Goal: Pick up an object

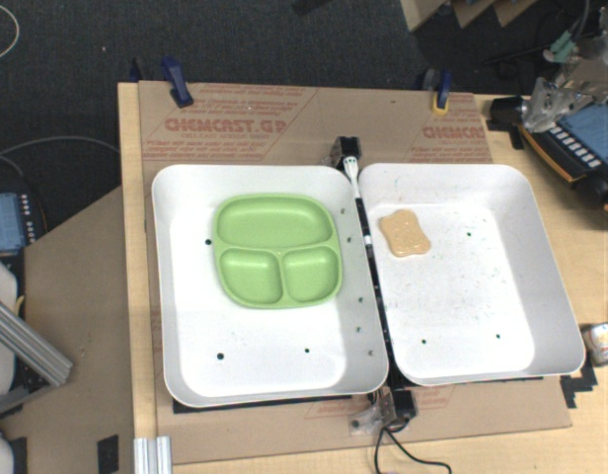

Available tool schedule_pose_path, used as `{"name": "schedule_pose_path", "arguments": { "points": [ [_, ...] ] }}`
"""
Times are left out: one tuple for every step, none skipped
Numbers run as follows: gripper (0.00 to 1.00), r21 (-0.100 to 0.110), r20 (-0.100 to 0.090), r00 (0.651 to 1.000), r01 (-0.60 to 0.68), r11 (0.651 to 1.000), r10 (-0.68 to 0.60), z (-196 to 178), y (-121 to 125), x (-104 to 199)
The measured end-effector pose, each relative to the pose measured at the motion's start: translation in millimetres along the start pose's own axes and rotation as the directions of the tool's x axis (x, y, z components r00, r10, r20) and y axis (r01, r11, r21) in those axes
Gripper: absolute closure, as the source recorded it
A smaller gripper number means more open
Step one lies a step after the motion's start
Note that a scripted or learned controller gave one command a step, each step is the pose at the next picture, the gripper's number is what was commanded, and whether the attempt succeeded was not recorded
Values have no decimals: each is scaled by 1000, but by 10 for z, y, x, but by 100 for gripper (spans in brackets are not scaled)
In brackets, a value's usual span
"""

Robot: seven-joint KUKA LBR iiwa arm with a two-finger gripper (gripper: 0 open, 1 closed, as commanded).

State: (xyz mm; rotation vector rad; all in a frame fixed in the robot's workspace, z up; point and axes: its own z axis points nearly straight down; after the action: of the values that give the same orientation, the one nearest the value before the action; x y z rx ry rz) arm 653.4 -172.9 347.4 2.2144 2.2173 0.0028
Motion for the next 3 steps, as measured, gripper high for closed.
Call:
{"name": "schedule_pose_path", "arguments": {
  "points": [
    [100, 14, -7, 1000, 1, 1000, -1, 397, -469, 441],
    [100, 4, -1, 1000, -1, 1000, 1, 603, 145, 132],
    [100, -16, -1, 1000, 4, 1000, -4, -2005, 145, 745]
  ]
}}
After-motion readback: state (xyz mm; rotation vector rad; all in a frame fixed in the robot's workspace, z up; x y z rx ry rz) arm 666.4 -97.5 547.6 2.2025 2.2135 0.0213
